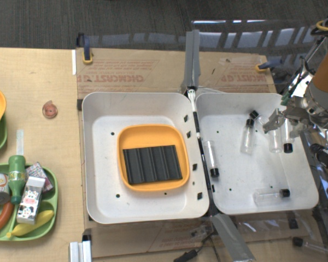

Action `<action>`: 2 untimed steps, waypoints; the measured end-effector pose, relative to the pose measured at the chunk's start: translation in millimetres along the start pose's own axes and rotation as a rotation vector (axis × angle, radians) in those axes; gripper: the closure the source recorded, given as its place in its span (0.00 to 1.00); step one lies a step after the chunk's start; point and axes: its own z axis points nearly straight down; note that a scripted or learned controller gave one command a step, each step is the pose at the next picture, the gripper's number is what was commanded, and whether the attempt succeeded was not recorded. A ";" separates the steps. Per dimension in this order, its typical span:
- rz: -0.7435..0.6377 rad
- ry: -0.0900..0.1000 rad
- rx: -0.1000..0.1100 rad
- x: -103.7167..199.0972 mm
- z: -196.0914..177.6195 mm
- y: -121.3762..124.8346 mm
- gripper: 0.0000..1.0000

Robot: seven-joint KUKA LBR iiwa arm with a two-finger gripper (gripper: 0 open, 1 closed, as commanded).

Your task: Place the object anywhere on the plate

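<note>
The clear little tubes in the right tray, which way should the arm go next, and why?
Probably straight down a little. The gripper hangs at the right bin's far right side, just above a clear vial with a black cap, while the orange plate sits in the left bin. Nothing is visibly between its fingers, so a pick likely comes before any carry left.

Dark carpet floor (ribbed) beyond wooden bench

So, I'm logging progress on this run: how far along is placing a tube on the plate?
Nothing is done yet: the orange plate in the left bin holds just a black ribbed tray. The gripper sits over the right bin's far edge beside a clear plastic tube. Grasping, carrying across and setting down all remain.
</note>
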 end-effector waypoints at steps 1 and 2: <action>-0.049 0.000 -0.003 16.2 -46.6 83.1 1.00; -0.221 -0.001 -0.003 11.6 -59.5 95.7 1.00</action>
